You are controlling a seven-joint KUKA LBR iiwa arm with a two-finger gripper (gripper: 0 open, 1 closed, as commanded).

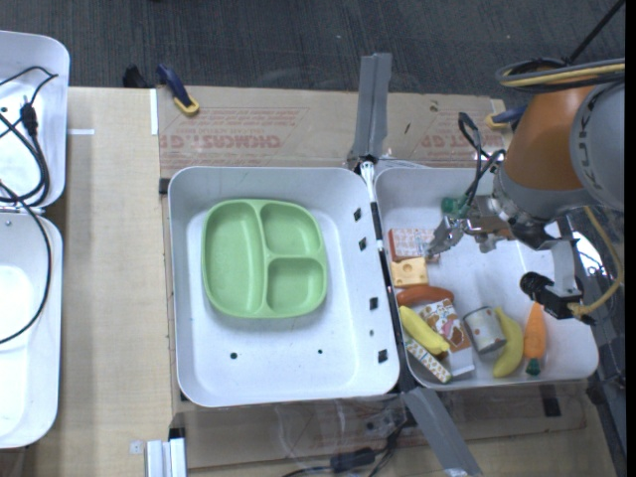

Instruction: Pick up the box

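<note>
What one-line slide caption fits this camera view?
KUKA gripper poised above the small box in the cluttered right bin; green divided plate in the left bin.

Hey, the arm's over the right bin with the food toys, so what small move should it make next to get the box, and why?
Probably lower the hand slightly and shift it toward the left bin. Its tip hovers just beside the small box lying flat near the right bin's left wall, with nothing between its fingers, so it needs to centre over the box before gripping.

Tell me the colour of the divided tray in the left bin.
Light green, plain with no pattern; the divided tray shows clearly in the camera view.
</note>
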